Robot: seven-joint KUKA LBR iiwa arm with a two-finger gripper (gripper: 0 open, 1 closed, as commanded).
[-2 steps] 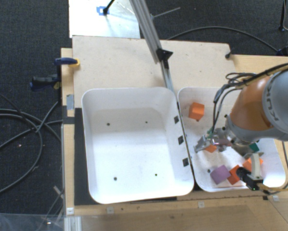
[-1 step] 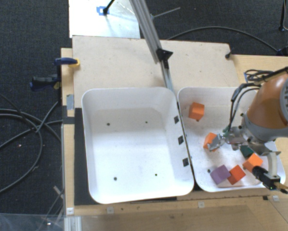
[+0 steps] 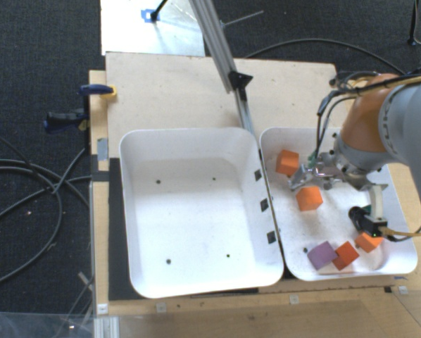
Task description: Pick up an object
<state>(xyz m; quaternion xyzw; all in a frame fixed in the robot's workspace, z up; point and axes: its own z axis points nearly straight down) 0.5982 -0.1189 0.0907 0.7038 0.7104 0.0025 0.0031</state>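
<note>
A pale wooden bench (image 3: 168, 97) stands on dark carpet (image 3: 34, 48) and carries two shallow white bins side by side. The grey arm (image 3: 400, 129), with its orange band (image 3: 362, 125), reaches over the right bin (image 3: 295, 227), and the gripper (image 3: 303, 180) hangs low inside it, about midway along the bin's length.

Closest to the camera, well on the near side of the gripper, a purple block (image 3: 322, 254) lies by the bin's near wall. A near orange block (image 3: 346, 255) touches it on the side toward the arm. A small orange block (image 3: 367, 241) sits a little farther along that way, near the bin's corner.

Next comes the middle orange block (image 3: 309, 198), just beside the gripper on its camera side. It rests on the bin floor, tilted a little. Whether it touches the gripper cannot be told, and it is not seen clasped. Whether the gripper is spread or closed cannot be told either, since the slant of the view hides it.

Just beyond the gripper, on the side away from the camera, lies the far orange block (image 3: 288, 163), close to the wall shared with the left bin (image 3: 189, 210).

Farther off, a slanting metal bar (image 3: 217, 41) rises from the bins' far edge. A blue clamp (image 3: 73, 118) grips the bench's far corner, well apart from the gripper. Black cables (image 3: 27, 182) trail over the carpet there.
</note>
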